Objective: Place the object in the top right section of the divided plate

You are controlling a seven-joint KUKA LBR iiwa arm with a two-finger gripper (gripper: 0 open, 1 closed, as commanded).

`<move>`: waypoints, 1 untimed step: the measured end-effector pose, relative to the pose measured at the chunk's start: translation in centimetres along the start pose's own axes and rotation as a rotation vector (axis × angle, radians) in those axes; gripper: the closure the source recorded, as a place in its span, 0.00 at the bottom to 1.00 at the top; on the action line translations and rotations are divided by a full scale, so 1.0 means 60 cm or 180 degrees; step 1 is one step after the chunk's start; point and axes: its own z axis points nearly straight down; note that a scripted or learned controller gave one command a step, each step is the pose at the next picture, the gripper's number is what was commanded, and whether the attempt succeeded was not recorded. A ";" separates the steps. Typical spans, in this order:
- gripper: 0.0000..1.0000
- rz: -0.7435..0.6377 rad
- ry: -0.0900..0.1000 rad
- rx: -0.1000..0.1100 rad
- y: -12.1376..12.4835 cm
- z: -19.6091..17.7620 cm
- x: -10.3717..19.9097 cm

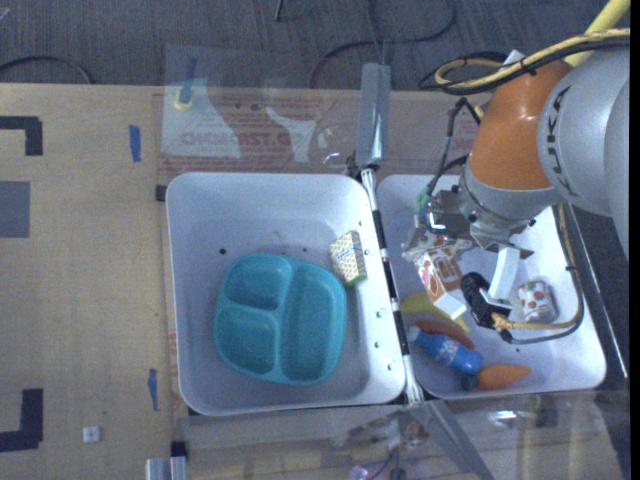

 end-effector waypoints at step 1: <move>1.00 0.0062 0.0001 -0.0007 0.096 -0.006 -0.001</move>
